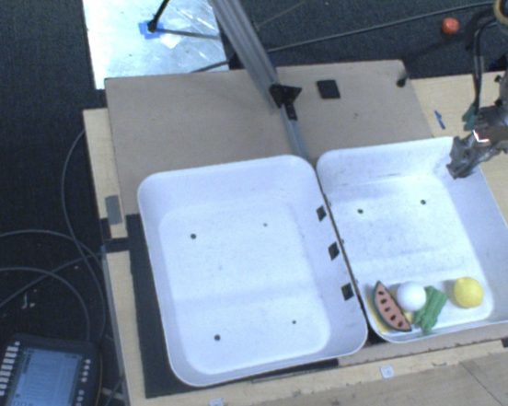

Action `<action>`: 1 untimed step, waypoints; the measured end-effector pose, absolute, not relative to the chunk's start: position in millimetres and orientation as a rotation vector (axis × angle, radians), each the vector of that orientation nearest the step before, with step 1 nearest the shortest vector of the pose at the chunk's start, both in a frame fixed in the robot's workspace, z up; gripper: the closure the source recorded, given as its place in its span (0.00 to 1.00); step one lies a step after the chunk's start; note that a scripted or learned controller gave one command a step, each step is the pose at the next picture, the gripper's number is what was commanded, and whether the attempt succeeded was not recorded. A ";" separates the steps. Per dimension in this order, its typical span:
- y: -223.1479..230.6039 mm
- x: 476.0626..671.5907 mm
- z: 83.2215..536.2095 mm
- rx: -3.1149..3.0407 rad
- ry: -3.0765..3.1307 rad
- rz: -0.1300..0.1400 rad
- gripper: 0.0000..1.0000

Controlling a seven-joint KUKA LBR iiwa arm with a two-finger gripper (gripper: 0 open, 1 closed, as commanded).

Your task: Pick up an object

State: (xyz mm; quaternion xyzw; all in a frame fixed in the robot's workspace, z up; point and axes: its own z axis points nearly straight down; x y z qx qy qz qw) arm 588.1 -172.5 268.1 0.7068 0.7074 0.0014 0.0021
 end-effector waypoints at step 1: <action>-110.1 587.3 261.6 2.216 2.228 0.002 1.00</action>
